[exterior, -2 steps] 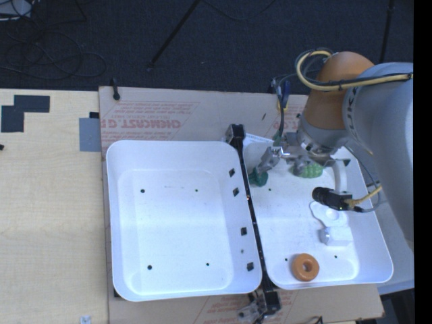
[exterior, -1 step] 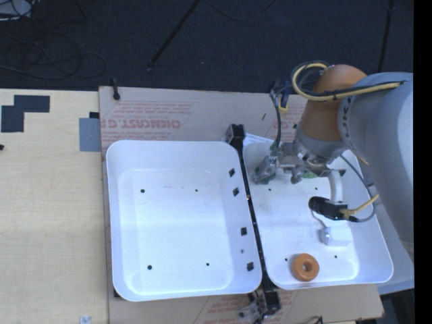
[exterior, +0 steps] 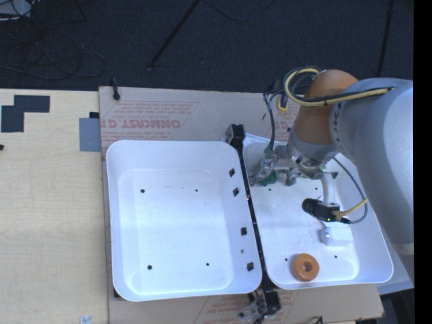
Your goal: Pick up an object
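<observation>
An orange ring (exterior: 305, 266) lies near the front edge of the right bin (exterior: 368, 265). A small white block (exterior: 335, 235) rests a little behind it, toward the bin's right side. My gripper (exterior: 271, 172) is low in the far left corner of the right bin, close to the divider between the bins. A small green thing (exterior: 268, 178) shows right at its tip; whether it is gripped or just lying beside the tip is unclear. The arm's orange band (exterior: 322, 106) sits above the wrist, hiding the bin's far wall.
The left bin (exterior: 121, 181) stands beside the right one, joined by black clips (exterior: 244, 211). A black piece on a cable (exterior: 318, 208) hangs over the middle of the right bin. The grey arm (exterior: 388, 154) covers the bin's right rear. Cardboard lies under both bins.
</observation>
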`<state>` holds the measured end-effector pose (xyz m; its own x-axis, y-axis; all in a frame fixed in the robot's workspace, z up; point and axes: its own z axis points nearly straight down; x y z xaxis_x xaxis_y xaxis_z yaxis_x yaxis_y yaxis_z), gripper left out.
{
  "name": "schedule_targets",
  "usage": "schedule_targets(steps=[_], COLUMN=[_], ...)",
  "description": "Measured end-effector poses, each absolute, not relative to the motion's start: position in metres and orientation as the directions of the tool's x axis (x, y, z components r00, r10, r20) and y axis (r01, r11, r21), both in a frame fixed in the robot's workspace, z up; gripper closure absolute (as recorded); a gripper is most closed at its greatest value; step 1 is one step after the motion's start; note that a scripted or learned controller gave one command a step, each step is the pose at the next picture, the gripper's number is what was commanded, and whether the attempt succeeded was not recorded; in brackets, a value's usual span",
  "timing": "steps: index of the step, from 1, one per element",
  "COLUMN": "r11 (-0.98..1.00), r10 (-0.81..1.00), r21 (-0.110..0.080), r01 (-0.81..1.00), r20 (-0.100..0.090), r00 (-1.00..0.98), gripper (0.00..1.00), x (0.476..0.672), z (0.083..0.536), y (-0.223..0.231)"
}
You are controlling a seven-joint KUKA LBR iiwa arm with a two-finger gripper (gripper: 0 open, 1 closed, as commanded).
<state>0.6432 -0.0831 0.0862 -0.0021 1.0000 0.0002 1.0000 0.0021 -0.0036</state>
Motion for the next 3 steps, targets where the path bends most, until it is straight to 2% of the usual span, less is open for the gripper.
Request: schedule_targets(steps=[1,2,3], r11=[0.000,0.001,0.001], r10=[1.000,1.000,1.000], r21=[-0.002,-0.003,-0.003], r01=[1.000,1.000,1.000], r20=[0.000,0.000,0.000], r00=[0.000,-0.001,-0.001], gripper=[0.00,1.00,0.00], x=[0.644,0.644,0.644], z=[0.088,0.098,0.098], y=[-0.088,-0.088,-0.088])
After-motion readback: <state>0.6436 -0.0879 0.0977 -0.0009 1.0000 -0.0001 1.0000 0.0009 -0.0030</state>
